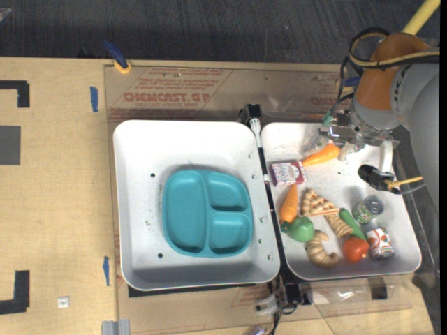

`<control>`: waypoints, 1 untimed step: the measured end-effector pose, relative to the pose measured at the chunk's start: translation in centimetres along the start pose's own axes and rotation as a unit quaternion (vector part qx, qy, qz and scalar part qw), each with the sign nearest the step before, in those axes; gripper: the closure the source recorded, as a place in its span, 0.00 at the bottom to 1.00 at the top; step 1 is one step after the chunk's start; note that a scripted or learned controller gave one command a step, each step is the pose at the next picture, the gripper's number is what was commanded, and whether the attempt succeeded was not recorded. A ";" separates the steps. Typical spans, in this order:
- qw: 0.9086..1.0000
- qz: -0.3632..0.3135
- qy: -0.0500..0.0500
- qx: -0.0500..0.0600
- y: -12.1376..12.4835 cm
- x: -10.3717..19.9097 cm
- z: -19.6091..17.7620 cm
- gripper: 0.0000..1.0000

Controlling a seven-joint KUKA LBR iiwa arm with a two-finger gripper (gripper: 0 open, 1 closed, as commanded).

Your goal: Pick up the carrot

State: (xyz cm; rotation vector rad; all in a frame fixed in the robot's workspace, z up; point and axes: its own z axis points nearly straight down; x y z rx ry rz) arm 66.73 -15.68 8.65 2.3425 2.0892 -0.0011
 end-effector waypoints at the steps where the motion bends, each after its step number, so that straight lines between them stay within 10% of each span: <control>1: 1.000 0.001 -0.004 0.002 -0.1 -0.4 -1.2 1.00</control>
